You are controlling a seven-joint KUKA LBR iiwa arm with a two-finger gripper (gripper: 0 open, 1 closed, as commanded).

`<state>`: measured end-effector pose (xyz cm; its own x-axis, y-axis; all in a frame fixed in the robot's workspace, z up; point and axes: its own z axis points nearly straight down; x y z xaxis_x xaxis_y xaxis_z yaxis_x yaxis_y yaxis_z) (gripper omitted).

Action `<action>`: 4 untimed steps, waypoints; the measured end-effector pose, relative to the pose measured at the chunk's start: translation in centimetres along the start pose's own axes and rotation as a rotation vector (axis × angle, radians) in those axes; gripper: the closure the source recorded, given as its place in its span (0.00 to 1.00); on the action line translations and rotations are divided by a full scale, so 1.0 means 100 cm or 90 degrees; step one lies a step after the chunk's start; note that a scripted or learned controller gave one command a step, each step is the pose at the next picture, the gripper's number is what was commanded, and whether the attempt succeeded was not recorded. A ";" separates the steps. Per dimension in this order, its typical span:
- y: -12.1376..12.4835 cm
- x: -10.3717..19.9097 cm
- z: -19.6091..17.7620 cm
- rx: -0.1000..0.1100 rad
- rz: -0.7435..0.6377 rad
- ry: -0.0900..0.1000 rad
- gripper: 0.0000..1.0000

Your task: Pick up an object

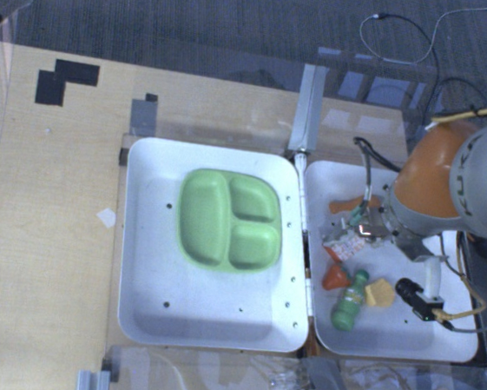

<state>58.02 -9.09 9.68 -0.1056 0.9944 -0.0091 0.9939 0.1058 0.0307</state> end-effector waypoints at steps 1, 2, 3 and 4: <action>0.003 -0.002 -0.013 -0.006 0.000 -0.003 1.00; 0.003 -0.002 -0.013 -0.006 0.000 -0.003 0.00; 0.093 -0.027 0.002 0.005 0.014 0.001 0.00; 0.067 -0.024 0.000 -0.001 0.007 0.001 0.00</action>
